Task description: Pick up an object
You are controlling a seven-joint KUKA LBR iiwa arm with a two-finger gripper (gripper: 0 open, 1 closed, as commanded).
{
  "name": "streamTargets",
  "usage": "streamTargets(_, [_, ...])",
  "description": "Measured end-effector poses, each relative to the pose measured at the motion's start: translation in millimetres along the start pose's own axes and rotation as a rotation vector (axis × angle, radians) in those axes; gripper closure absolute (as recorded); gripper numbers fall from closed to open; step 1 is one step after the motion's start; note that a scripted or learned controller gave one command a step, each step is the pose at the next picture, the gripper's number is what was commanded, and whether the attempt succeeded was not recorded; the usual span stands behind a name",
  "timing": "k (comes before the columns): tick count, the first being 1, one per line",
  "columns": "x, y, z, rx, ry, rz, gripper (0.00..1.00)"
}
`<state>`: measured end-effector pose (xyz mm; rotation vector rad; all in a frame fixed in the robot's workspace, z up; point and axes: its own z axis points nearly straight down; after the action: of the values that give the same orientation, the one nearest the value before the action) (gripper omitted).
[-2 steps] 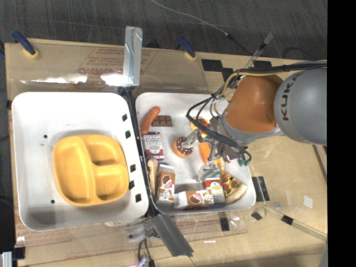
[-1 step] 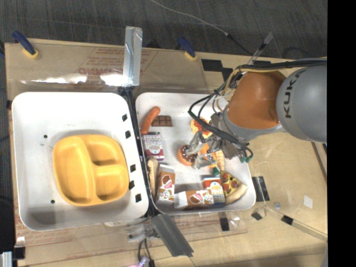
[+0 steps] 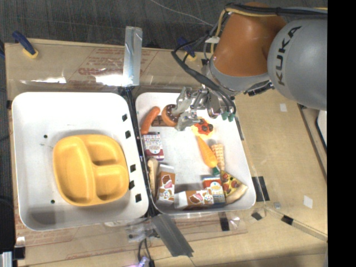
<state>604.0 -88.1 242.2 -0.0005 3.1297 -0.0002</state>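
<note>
My gripper [image 3: 187, 114] hangs over the far end of the right bin [image 3: 183, 149], its metal fingers pointing down at a brown ring-shaped toy [image 3: 168, 117] and a red-and-yellow toy [image 3: 202, 128]. An orange sausage-shaped toy [image 3: 149, 119] lies just left of it. Nearer the camera lie a carrot [image 3: 206, 151], a corn cob [image 3: 218, 156], a pizza slice [image 3: 233, 186] and several small cartons [image 3: 153, 146]. The fingers are too tangled with the toys below to read their state, and I see nothing lifted.
The left bin [image 3: 33, 127] holds a yellow divided tray [image 3: 90, 168]. The grey arm with its orange band [image 3: 245, 38] reaches in from the upper right. Tape strips [image 3: 132, 54] and cardboard surround the bins.
</note>
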Motion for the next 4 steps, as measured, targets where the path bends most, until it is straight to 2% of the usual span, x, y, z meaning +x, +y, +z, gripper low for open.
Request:
streamTargets(1, [-38.7,-31.0,-32.1,0.003,0.006,0.304,1.00])
streamTargets(2, [-19.7,-96.0,-25.2,0.001,0.011,-0.174,1.00])
streamTargets(3, [51.5,-68.2,11.5,0.000,0.013,0.039,1.00])
streamTargets(4, [51.3,-68.3,11.1,0.000,0.012,0.038,0.00])
